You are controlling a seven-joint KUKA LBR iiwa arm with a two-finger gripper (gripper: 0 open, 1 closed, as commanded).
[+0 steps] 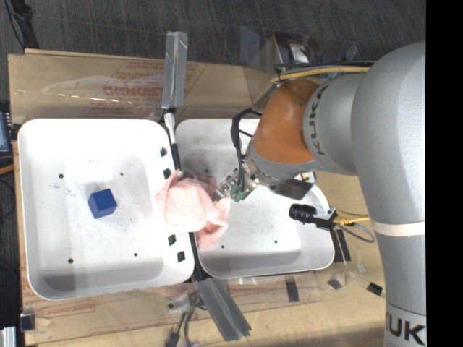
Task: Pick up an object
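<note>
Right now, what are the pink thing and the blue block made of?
The pink thing looks like soft cloth: it is crumpled, folded and droops over the rim between the bins, with a matte, fuzzy look. The blue block looks solid, maybe foam or plastic: flat faces, straight edges, dull finish. I cannot tell which.

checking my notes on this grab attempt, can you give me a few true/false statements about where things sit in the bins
1. A blue cube lies in the left bin. True.
2. The pink cloth lies wholly inside the left bin. False: it drapes over the divide between the bins, mostly on the right bin side.
3. The gripper is at the cloth's right edge. True.
4. The gripper is over the blue cube. False: it is over the right bin, well away from the cube.
</note>
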